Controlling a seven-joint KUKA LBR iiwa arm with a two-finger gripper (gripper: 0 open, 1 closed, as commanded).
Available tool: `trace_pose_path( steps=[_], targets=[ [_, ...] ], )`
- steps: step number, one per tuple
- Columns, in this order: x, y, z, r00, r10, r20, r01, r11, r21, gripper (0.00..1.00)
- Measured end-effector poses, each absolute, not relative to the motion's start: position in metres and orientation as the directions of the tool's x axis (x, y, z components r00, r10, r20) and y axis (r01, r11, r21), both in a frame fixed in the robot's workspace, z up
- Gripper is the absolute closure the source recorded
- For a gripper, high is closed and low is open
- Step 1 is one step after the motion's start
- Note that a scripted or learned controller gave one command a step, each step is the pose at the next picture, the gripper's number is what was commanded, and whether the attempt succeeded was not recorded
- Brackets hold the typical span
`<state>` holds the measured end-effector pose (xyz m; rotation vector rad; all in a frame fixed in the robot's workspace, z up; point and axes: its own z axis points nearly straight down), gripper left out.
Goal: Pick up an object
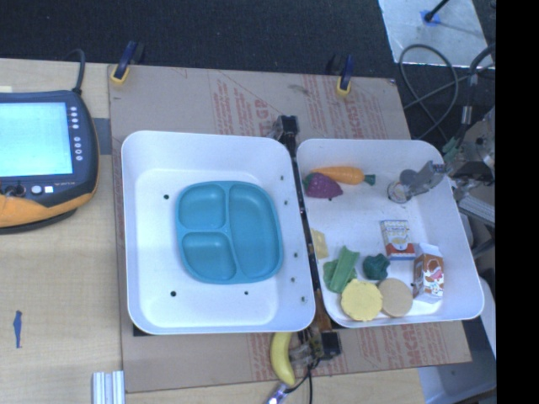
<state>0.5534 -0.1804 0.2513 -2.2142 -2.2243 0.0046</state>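
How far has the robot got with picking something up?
Nothing looks picked up yet. The gripper is low in the right bin, near its back edge, with no toy seen between its fingers. The orange carrot, purple toy, small cartons and yellow disc all lie in that bin. The blue tray sits in the left bin. Grabbing and lifting one thing is left.

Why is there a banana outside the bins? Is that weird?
Yes, a bit. The banana lies on the cardboard below the white bins, at the gap between them, while the other toy food sits inside the right bin.
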Motion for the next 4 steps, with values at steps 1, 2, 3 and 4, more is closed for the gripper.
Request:
trace_pose_path(
  steps=[1, 2, 3, 4],
  targets=[
    [0.599, -0.137, 0.144, -0.006, 1.000, 0.000, 1.000, 0.006, -0.007, 0.00],
    [0.642, -0.115, 0.106, -0.002, 1.000, -0.008, 1.000, 0.002, 0.003, 0.00],
    [0.544, -0.099, 0.101, -0.005, 1.000, 0.000, 1.000, 0.005, -0.006, 0.00],
    [0.503, -0.117, 0.091, -0.005, 1.000, 0.000, 1.000, 0.005, -0.006, 0.00]
  ],
)
